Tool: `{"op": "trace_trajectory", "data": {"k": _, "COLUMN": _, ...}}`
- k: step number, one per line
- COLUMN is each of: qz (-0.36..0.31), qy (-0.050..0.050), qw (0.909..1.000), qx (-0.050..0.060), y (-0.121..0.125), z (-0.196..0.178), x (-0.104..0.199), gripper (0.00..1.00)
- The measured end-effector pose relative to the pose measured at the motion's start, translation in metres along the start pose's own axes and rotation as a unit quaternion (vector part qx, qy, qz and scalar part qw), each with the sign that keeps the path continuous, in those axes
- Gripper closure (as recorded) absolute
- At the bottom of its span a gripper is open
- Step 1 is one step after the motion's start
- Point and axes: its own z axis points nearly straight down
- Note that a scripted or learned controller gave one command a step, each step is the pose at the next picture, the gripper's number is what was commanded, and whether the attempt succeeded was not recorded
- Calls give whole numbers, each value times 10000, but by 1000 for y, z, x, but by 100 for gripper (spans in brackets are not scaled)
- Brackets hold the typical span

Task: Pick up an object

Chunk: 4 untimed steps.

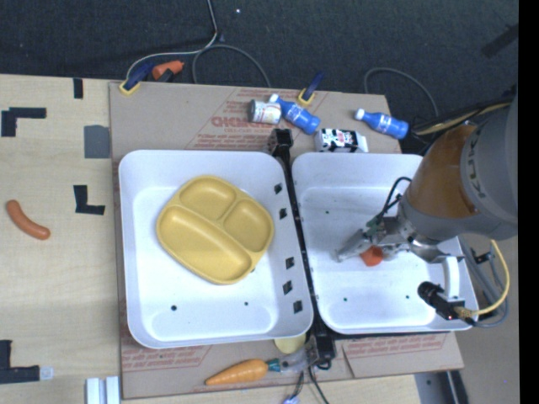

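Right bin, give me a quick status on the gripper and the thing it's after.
Gripper down in the right bin, low by the floor. Small red object right beside its tip, not seen between the fingers. Nothing else near it in that bin.

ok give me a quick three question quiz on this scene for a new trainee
1. True or false: the yellow divided plate lies in the right bin.
2. Multiple choice: the small orange-red object in the right bin is (A) right beside the tool, (B) on the plate, (C) outside both bins.
3. Fill in: the toy carrot lies on the cardboard just below the ____ bin.

Key: 1 false, it lies in the left bin. 2 A. 3 left.
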Motion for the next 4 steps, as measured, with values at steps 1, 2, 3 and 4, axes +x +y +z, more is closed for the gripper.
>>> {"op": "trace_trajectory", "data": {"k": 1, "qz": 1, "qy": -7, "qw": 10000, "qx": -24, "y": 1, "z": -11, "x": -1, "gripper": 100}}
{"op": "trace_trajectory", "data": {"k": 2, "qz": 1, "qy": -5, "qw": 10000, "qx": -20, "y": 1, "z": -10, "x": 0, "gripper": 0}}
{"op": "trace_trajectory", "data": {"k": 3, "qz": -5, "qy": 27, "qw": 10000, "qx": 3, "y": -11, "z": 0, "x": -34, "gripper": 0}}
{"op": "trace_trajectory", "data": {"k": 4, "qz": -26, "qy": 7, "qw": 10000, "qx": -7, "y": 58, "z": 0, "x": -6, "gripper": 0}}
